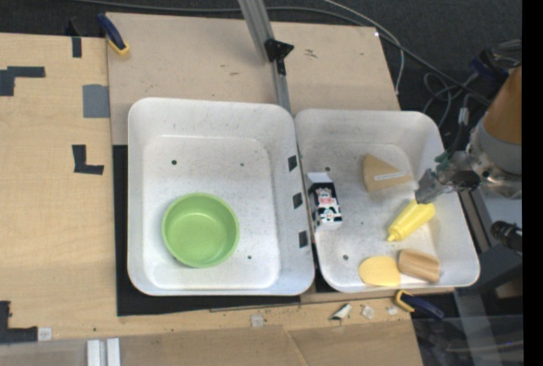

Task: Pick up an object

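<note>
The fingers of the grey two-finger gripper (430, 183) hang over the right edge of the right white shallow plastic bin (339, 131), dark and blurred, so whether they are released or clenched cannot be told, and nothing shows between them. Just below their tips lies the yellow plastic squeeze-bottle-shaped toy (411, 221), tilted, with its narrow end toward the bin's right edge. Left of the fingers rests a tan wedge-shaped block (384, 171). Toward the bin's near right corner sit a brown cylinder-like block (419, 266) and, touching it on the left, a flat yellow oval piece (379, 272). By the bin's left edge lies a small black-and-white carton (325, 204). The left white shallow plastic bin (204, 122) holds a green round plastic bowl (200, 229) near its near left corner
</note>
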